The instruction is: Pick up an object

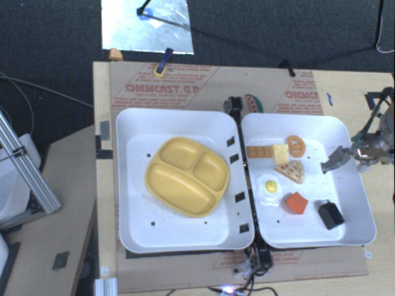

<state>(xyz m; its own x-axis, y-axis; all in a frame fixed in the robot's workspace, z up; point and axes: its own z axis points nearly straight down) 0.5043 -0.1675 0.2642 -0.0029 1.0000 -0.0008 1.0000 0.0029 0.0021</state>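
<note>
Pincer [336,160] over right bin [345,230] near bench's right edge; open or closed, cannot tell. Below it in that bin: pretzel [296,145], cheese wedge [281,153], cracker [260,152], sandwich slice [291,171], fried egg [269,186], orange block [296,203], black block [331,214]. Yellow divided plate [187,176] centred in left bin [133,227].

The cardboard sheet [185,85] under the bins bears red print, roughly "CHEMCAST GP".
</note>
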